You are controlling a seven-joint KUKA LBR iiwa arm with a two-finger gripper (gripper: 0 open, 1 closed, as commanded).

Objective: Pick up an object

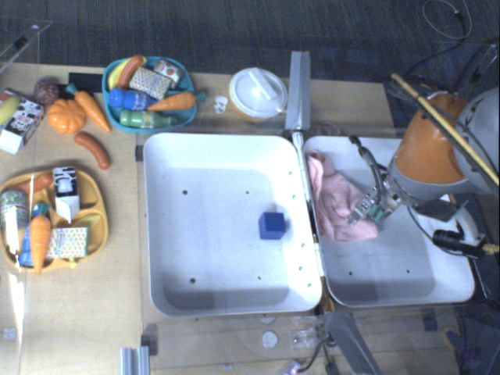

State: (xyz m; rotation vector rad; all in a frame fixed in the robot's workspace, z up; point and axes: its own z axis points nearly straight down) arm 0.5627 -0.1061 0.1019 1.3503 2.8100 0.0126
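A crumpled pink cloth (334, 199) lies at the left side of the right bin (391, 280), against the divider. My gripper (367, 210) is low over the cloth's right edge, touching or almost touching the fabric. A small blue cube (272, 225) sits alone in the left bin (203, 280), right of its centre. The grey arm with its orange band (428, 151) reaches in from the right.
A blue bowl of toy food (148, 94) and a white lidded container (258, 92) stand behind the left bin. A yellow plate of toy food (51, 221), a toy pumpkin and sausage lie on the bench at left. Cables run at right.
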